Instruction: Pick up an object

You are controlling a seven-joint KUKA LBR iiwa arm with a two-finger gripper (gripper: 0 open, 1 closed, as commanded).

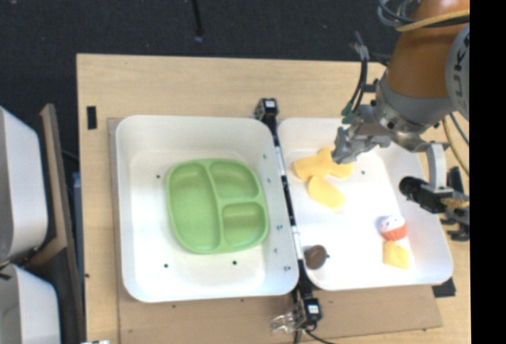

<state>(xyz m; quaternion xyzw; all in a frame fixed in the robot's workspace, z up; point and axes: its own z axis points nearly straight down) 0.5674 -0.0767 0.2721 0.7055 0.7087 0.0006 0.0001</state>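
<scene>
The right bin (419, 267) holds several small objects. Two yellow pieces lie near its upper left: one (310, 167) under the arm's tip and another (325, 192) just below it. A brown round object (315, 256) sits at the bin's lower left. Toward the lower right stand a small white and orange item (389, 228) and a yellow wedge (397, 255). My gripper (345, 151) hangs low over the upper yellow piece, touching or nearly touching its right end. The wrist hides the fingers.
The left bin (134, 263) holds a green divided plate (215, 204). A black clamp (267, 107) sits on the divider between the bins at the top, another (304, 307) at the bottom. Black hardware (431, 192) juts beside the right bin's right wall.
</scene>
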